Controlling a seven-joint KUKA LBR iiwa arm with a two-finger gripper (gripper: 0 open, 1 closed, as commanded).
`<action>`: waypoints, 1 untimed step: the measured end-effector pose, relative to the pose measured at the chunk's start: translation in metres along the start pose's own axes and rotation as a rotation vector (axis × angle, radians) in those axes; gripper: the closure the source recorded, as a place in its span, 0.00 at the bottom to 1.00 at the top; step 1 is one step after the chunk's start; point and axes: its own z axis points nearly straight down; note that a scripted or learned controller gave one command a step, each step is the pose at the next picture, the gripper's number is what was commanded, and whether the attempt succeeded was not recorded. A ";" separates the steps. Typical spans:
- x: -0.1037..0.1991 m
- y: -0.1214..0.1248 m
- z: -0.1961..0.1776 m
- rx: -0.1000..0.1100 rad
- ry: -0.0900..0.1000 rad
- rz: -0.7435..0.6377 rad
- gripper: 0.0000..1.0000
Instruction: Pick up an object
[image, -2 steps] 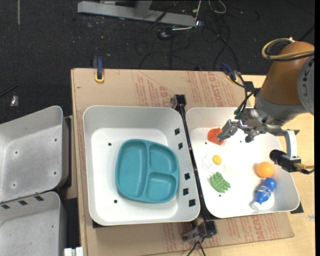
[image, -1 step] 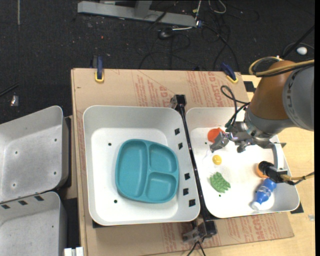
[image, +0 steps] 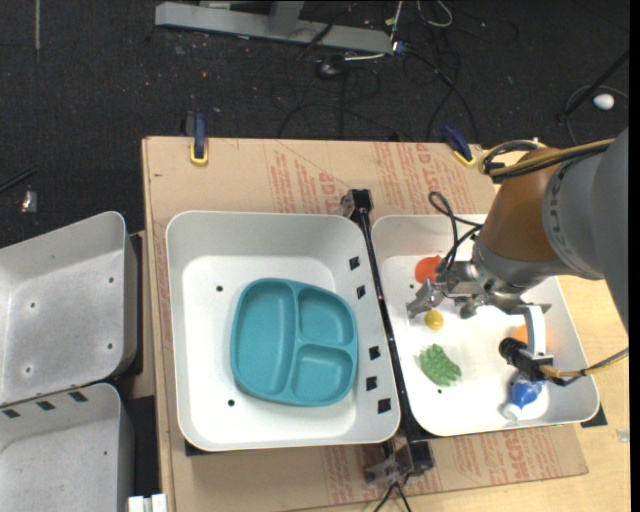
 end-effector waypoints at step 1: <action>0.000 0.002 -0.014 -0.005 0.000 0.000 1.00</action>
